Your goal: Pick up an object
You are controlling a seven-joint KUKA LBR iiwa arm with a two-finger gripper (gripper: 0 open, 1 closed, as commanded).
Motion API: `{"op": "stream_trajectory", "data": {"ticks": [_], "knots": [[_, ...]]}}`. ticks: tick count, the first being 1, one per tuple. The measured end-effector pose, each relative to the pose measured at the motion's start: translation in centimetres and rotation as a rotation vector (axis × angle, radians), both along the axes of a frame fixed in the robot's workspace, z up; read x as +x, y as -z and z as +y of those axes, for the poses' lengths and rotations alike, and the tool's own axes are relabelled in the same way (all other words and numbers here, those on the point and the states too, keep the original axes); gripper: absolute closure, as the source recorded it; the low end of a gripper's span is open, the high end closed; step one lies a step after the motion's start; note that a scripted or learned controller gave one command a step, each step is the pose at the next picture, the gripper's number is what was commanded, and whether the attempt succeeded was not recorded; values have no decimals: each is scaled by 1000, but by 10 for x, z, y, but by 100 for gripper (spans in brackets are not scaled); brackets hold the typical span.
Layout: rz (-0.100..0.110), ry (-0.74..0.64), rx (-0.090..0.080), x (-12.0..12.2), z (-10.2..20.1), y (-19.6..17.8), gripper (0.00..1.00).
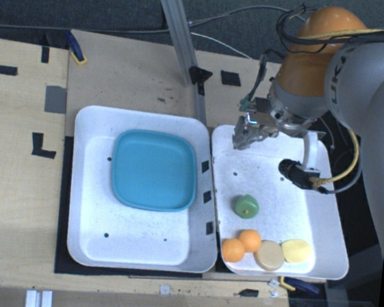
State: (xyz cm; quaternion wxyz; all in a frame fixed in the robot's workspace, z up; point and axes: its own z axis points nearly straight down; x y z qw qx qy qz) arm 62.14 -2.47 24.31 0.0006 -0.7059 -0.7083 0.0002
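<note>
My gripper (243,138) hangs over the far left corner of the right bin (324,199), with nothing seen between its fingers. A small green round object (246,206) lies mid-bin, well in front of the gripper. Along the near edge sit two orange balls (242,246), a tan disc (269,255) and a pale yellow piece (296,250).
The left bin (87,192) bears a blue square plate (154,170). A slanted metal pole (183,45) rises behind the bins. A black cable fitting (300,174) hangs off the arm over the right bin. Black tape marks dot the bench.
</note>
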Motion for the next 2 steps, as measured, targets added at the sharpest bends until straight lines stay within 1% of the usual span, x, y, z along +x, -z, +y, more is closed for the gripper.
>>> {"op": "stream_trajectory", "data": {"ticks": [1, 2], "knots": [[1, -1, 0, -16, 53, 15, 100], [-1, -2, 1, -31, 110, 6, 100]]}}
